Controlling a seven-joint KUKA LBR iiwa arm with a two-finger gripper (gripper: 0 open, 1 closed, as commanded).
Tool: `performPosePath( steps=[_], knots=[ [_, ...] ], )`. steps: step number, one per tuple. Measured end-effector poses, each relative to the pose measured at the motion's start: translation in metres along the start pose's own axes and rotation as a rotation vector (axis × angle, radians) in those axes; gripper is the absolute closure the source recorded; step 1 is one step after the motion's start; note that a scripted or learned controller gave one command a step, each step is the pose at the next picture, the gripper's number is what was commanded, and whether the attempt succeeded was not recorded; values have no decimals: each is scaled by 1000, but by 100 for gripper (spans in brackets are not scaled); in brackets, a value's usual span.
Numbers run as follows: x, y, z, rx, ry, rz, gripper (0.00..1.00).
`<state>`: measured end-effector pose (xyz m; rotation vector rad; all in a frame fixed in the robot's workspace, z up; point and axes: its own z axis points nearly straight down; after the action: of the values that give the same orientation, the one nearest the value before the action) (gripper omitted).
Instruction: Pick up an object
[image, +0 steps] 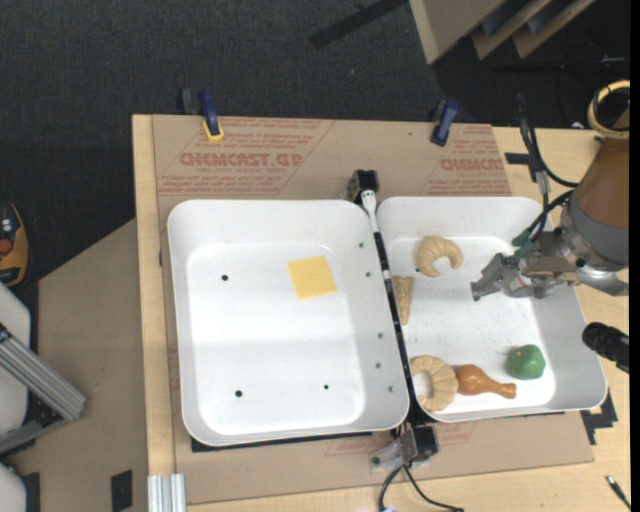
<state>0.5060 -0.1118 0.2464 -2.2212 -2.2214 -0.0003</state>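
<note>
Two white bins side by side mid-frame. Left bin (200, 330) holds a yellow square (311, 277). Right bin (560, 395) holds croissant (439, 254), wedge (403, 297), drumstick (482, 382), ring pastry (433, 383), green ball (525, 362). Gripper (490, 282) at right-centre hangs over bare floor, carrying nothing; whether its jaws are parted, can't tell. Risk: closing here likely misses, croissant sits up-left, apart.
</note>
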Motion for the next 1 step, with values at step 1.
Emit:
performPosePath(
  steps=[1],
  knots=[
    [0, 1, -11, -3, -1, 0, 100]
  ],
)
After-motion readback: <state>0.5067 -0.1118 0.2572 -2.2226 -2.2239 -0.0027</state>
